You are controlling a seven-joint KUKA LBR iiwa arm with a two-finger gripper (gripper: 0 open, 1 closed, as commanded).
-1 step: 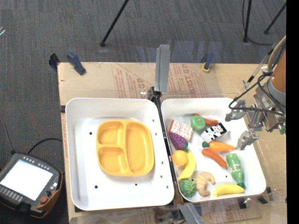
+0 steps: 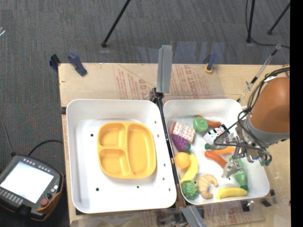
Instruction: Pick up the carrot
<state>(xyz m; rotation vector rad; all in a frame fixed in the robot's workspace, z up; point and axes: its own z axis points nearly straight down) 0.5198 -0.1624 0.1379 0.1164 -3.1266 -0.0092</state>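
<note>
The carrot (image 2: 220, 151) lay in the right bin — orange, slim, roughly level. Its right end was hidden. It sat just above a red-orange sausage-like piece.

High fixed camera slants down, seemingly front-on, over bins (image 2: 75, 126).

Glossy plastic carrot (image 2: 220, 151); smooth yellow plastic tray (image 2: 127, 150).

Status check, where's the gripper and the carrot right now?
Gripper low in the right bin, finger state unclear. Carrot lying just beside it, not seen held. Hot dog and green pepper crowd close.
</note>
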